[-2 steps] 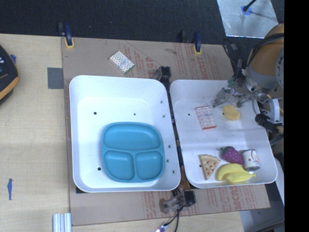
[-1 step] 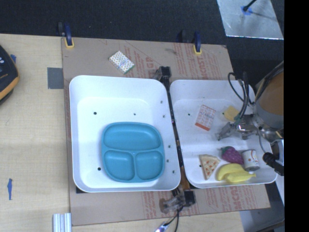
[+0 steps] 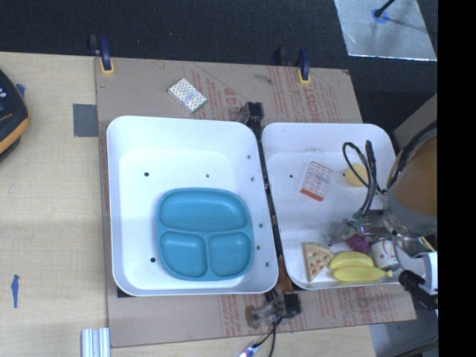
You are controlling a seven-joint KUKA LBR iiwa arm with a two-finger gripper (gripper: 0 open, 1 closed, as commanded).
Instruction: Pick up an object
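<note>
The gripper (image 3: 362, 233) sits low in the right bin (image 3: 297, 143), just above the banana (image 3: 357, 268). A purple object (image 3: 358, 242) lies at its tip. I cannot tell how the jaws stand.

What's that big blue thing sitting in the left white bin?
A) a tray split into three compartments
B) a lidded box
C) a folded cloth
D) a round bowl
A: the blue tray in the left bin has one wide section across the top and two smaller sections below it.

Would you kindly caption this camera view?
End effector low over yellow plastic banana in right white bin; blue divided tray in left bin.
</note>
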